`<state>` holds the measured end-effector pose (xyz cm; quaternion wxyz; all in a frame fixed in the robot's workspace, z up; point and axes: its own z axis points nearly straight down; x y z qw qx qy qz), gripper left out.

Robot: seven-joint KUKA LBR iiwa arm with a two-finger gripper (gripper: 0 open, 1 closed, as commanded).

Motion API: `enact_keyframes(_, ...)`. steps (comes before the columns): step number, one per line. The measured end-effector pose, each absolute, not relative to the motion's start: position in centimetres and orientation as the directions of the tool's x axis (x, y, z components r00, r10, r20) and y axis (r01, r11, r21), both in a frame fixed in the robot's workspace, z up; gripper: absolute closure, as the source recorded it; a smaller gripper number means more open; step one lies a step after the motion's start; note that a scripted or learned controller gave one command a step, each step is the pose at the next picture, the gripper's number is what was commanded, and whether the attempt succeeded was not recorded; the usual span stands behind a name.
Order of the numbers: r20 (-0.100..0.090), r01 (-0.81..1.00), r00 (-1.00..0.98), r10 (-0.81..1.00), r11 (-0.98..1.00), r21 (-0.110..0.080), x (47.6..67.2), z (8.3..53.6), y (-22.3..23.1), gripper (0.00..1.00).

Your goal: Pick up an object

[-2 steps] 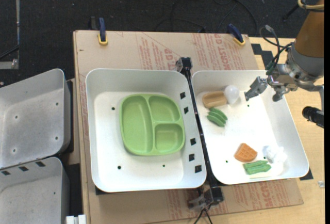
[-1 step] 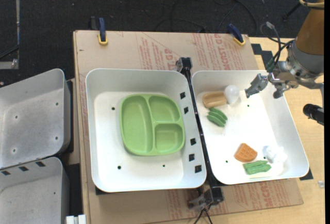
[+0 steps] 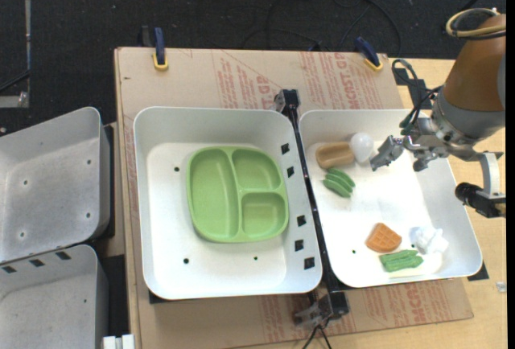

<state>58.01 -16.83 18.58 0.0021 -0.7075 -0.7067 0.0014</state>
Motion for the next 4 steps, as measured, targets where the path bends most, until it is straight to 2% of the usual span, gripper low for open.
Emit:
enact_keyframes(2, 0.000, 1.000, 0.001, 1.000, -0.001, -0.003, 57.9, 9.0, -15.9, 0.00)
enact_keyframes(3, 0.000, 1.000, 0.001, 1.000, -0.001, 0.001, 58.0, 10.2, -15.9, 1.00)
enact_keyframes(4, -0.001, 1.000, -0.003, 1.000, 0.003, 0.004, 57.6, 15.3, -15.0, 1.00)
